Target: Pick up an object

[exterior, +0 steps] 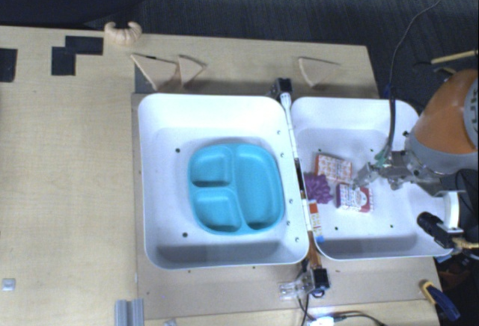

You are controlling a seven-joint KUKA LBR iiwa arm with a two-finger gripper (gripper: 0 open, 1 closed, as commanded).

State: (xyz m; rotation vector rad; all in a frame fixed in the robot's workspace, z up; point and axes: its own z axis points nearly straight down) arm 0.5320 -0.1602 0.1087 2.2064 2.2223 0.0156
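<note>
Snack packets and a purple toy are what you have to choose from, and all three lie close together on the floor of the right bin (352,111), toward its left half. You see one small packet (332,166), pale with red and orange print, lying flat with its long axis running roughly left to right and slightly tilted. Just below and to its right lies a second packet (354,198), red and white, also flat, its long axis running more up and down the view. You find the purple toy (317,187) just left of that second packet and below the first, a lumpy cluster close to the bin's left wall; you cannot tell which way it points. Your gripper (372,173) sits just to the right of the two packets, low over the bin floor, at the end of the grey wrist (412,167) that reaches in under the orange band (447,122); whether it touches the red and white packet you cannot tell, nor how wide the tool stands. In the left bin (153,167) you see a blue divided tray (236,187) with three compartments, lying flat in the middle.
</note>
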